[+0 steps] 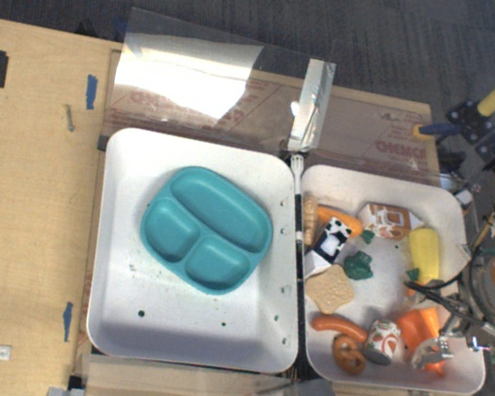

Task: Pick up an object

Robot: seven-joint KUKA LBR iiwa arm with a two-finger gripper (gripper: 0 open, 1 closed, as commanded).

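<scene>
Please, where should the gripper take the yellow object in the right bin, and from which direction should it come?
Grip the yellow object across its narrow middle, coming straight down from above. It lies flat and elongated, running roughly up-down in the view, with bare bin floor on its left, so fingers closing left-right would probably fit. The bin wall is close on its right.

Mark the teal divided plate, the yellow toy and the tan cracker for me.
teal divided plate [207, 228]: camera view, centre ridge where its compartments meet.
yellow toy [425, 253]: camera view, middle of its body.
tan cracker [331, 290]: camera view, centre of its flat face.

A teal divided plate [207, 228] lies in the left bin [106, 300].
</scene>
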